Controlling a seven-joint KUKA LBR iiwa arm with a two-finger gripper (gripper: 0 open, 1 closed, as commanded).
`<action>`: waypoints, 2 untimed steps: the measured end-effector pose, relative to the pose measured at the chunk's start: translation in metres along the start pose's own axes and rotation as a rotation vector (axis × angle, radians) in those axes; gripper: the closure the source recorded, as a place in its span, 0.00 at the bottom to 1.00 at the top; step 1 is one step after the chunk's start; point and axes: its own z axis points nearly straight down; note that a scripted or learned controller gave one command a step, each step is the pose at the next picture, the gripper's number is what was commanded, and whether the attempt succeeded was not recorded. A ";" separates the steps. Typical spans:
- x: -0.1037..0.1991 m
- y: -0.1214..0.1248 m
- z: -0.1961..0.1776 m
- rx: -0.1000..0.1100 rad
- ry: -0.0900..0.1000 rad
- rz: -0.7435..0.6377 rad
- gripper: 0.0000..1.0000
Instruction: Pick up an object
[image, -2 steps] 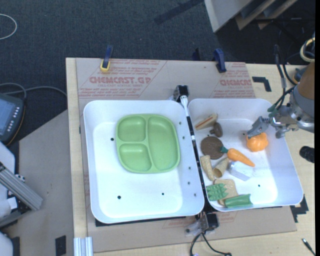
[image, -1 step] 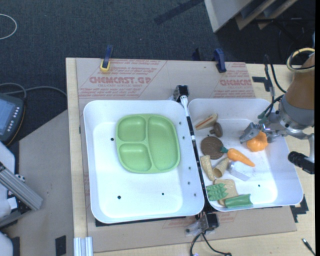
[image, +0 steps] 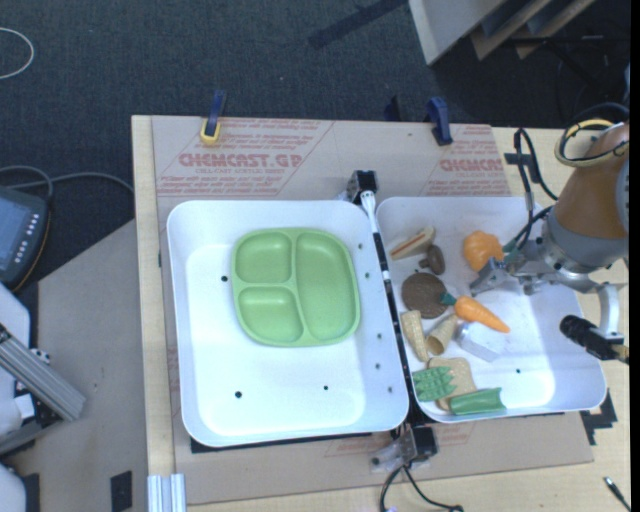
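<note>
Meanwhile, gripper (image: 497, 272) hovers low in right bin (image: 570, 385), beside orange ball (image: 482, 247) and carrot (image: 481, 313); jaws' state unclear; nothing visibly lifted, pick pending.

Left bin (image: 200, 400): holds a divided plate (image: 296, 286), set toward its back half.
Right bin (image: 560, 390): touches the left bin along their shared edge.
Back of right bin: a flat slice (image: 412, 242) near the divider, a small round piece (image: 433, 260) just in front of it, a rounded fruit (image: 482, 248) to their right.
Middle: a disc (image: 424, 292), a carrot (image: 481, 313) just to its right.
Front: a leafy piece (image: 434, 381) and a long pod (image: 474, 402).
Gripper (image: 505, 270): above the right bin, beside the rounded fruit.
</note>
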 end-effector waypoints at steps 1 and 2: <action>0.003 -0.001 -0.008 0.003 0.006 -0.001 1.00; 0.009 0.006 -0.068 -0.001 0.005 -0.004 1.00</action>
